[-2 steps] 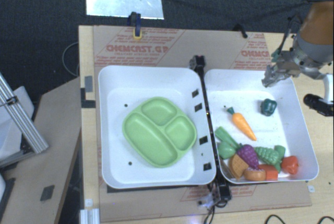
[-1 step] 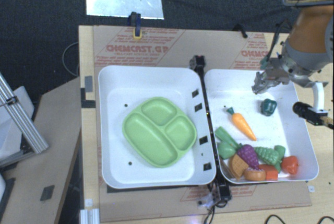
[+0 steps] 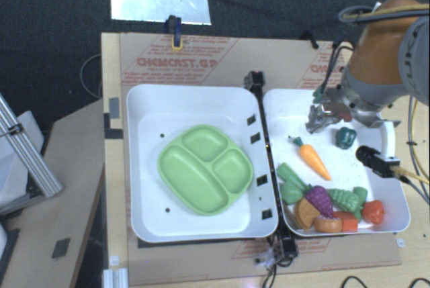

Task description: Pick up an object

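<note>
The metal two-finger gripper (image 3: 318,120) hangs over the bare far part of the right shallow white bin (image 3: 285,105); whether it is open I cannot tell; the orange plastic carrot (image 3: 313,160) lies near it.

A grey KUKA iiwa arm (image 3: 410,58) with rounded housings carries a broad orange band (image 3: 376,55) above its wrist. Thin dark cables loop over the orange section and run down toward a metallic, silver-grey gripper (image 3: 322,117). A white bracket with a black cylindrical fitting sits beside the wrist.
</note>
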You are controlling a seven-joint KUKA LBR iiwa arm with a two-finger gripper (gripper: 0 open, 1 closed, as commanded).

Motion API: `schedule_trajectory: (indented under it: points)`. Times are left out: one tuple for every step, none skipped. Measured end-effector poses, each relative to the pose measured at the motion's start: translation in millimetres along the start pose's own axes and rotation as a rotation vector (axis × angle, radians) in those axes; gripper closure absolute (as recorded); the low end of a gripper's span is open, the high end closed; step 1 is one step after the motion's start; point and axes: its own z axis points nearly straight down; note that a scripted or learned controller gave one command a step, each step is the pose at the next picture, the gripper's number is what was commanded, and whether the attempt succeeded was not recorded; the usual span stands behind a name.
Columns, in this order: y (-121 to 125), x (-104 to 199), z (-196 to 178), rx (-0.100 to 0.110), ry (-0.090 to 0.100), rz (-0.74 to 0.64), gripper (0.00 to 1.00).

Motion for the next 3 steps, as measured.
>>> schedule_trajectory:
  points:
    - [-24, 57, -10, -0.001, 0.001, -0.002, 1.00]
    - [-32, 78, 3, -0.002, -0.001, 0.000, 1.00]
    - [-28, 88, -2, -0.003, -0.001, 0.000, 1.00]
